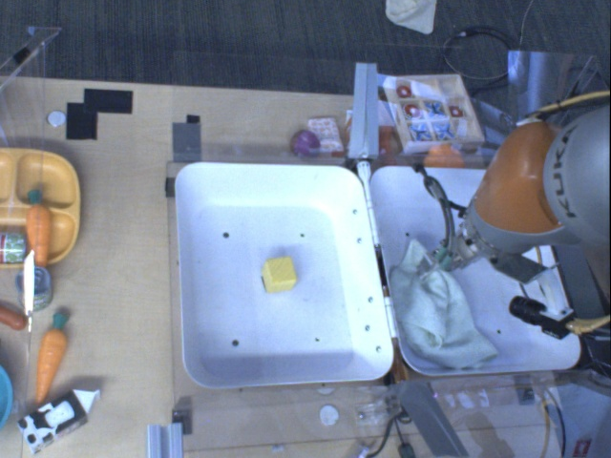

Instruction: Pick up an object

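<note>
Two white bins: left bin [205, 256] holds one yellow block [280, 274]; right bin [549, 346], one pale cloth [439, 318]. Tool [445, 256] touching cloth's top edge; opening indiscernible.

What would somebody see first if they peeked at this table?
Probably the big grey arm with its orange band, reaching into the right bin, its gripper down on a crumpled pale cloth. Next, the small yellow block sitting alone in the middle of the left bin. Toy carrots lie at the table's left edge.
</note>
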